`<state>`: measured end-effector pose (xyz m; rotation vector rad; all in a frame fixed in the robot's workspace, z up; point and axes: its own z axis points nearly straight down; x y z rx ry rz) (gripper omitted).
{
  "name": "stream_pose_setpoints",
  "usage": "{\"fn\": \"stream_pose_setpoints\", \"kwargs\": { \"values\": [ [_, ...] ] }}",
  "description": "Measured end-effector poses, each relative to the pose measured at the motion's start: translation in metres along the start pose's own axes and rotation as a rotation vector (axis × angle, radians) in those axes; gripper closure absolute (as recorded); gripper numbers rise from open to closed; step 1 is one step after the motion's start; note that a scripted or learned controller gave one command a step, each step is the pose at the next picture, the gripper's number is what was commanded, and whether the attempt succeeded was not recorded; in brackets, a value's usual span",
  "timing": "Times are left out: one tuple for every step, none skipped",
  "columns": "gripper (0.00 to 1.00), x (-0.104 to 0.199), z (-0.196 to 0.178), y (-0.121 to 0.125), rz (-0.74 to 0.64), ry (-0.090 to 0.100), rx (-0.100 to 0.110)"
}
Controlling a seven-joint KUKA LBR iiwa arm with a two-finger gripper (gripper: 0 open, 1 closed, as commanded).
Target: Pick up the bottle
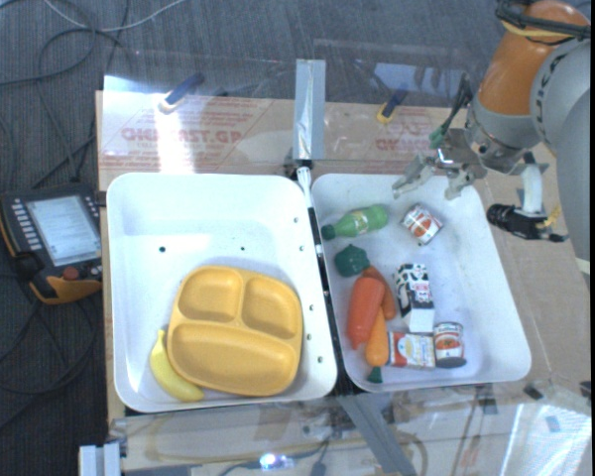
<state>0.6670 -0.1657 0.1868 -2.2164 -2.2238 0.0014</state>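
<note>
The bottle (357, 222) is green with a dark cap and lies on its side in the back left part of the right bin (496, 286), its cap pointing toward the divider. My gripper (436, 179) hangs over the back rim of that bin, to the right of the bottle and apart from it. Its fingers (414, 178) are spread open with nothing between them. A small red and white can (421, 223) lies just below the gripper.
The right bin also holds a green pepper (352, 259), two carrots (365, 310), a cow-patterned carton (413, 288), a small box (411, 349) and another can (448, 343). In the left bin (139, 226) lie a yellow divided plate (240, 327) and a banana (169, 370).
</note>
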Motion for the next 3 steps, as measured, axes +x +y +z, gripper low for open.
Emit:
{"fn": "stream_pose_setpoints", "kwargs": {
  "values": [
    [0.0,0.045,0.092,-0.002,-0.612,-0.001,0.005],
    [1.0,0.043,0.081,-0.002,-0.612,-0.007,0.002],
    [1.0,0.061,0.095,0.005,-0.194,-0.006,-0.011]
  ]
}}
